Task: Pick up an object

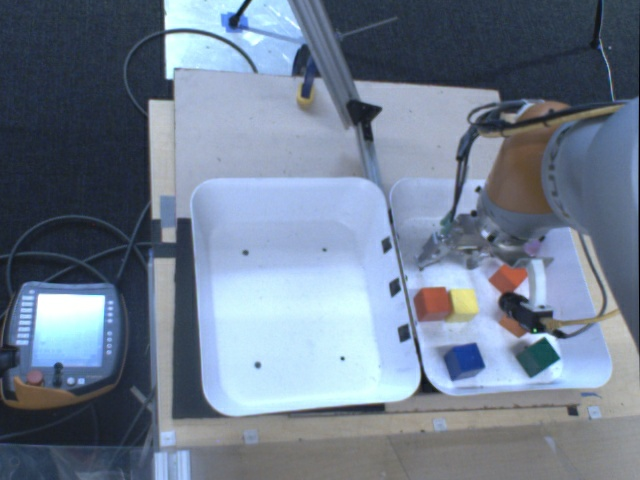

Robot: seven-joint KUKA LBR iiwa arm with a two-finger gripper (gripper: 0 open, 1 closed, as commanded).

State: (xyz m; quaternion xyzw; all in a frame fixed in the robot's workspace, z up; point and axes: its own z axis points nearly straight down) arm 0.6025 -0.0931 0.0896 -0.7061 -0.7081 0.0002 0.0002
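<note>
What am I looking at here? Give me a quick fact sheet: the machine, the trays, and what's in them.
machine: grey arm with orange band, reaching in from the right
gripper: low over the right bin's upper part
left bin: white, shallow
right bin: white, holds the blocks
blocks: orange block, yellow block, blue block, green block, small orange block

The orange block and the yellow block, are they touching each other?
Touching. In the camera view, the orange block and the yellow block sit side by side in the right bin, with no white gap between them.
</note>
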